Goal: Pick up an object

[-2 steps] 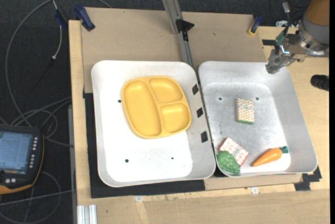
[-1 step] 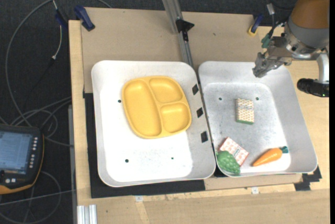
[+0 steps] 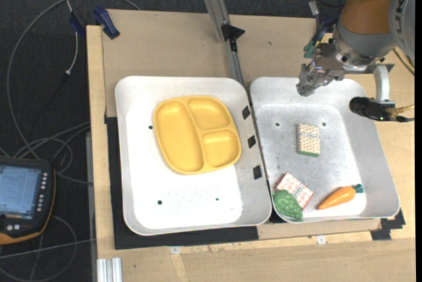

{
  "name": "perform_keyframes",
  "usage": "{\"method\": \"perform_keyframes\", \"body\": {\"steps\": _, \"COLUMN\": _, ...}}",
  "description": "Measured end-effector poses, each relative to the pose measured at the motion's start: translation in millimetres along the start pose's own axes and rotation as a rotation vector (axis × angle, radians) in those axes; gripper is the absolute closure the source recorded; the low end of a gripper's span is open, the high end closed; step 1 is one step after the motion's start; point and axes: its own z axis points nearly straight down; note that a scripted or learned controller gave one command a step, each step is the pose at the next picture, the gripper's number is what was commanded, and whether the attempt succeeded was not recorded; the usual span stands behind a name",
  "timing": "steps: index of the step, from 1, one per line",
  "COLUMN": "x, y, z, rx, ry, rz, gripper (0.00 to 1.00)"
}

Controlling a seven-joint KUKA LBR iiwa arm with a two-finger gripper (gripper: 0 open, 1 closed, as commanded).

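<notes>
My gripper (image 3: 308, 85) hangs over the far edge of the right bin (image 3: 356, 117), with nothing visible between its fingers. In that bin lie a small patterned box (image 3: 308, 140) near the middle, a red-and-white packet (image 3: 295, 187) at the front left, a green leafy toy (image 3: 287, 204) just beside it, and an orange carrot (image 3: 338, 197) at the front right. The box sits well below the gripper in the view, apart from it.
The left bin (image 3: 151, 208) holds a yellow divided plate (image 3: 196, 134). A metal pole (image 3: 217, 4) rises between the bins at the back. A black camera mount (image 3: 369, 107) sticks over the right bin's far right rim.
</notes>
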Motion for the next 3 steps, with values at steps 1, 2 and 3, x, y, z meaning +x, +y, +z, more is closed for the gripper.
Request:
{"method": "perform_keyframes", "body": {"steps": 1, "x": 53.8, "y": -21.2, "z": 4.9, "rx": 0.003, "ry": -0.001, "rz": 0.001, "gripper": 1.00}}
{"method": "perform_keyframes", "body": {"steps": 2, "x": 112.9, "y": -33.2, "z": -4.9, "rx": 0.001, "ry": 0.000, "rz": -0.001, "gripper": 1.00}}
{"method": "perform_keyframes", "body": {"steps": 3, "x": 162.0, "y": -34.1, "z": -3.3, "rx": 0.000, "ry": -0.001, "rz": 0.000, "gripper": 1.00}}
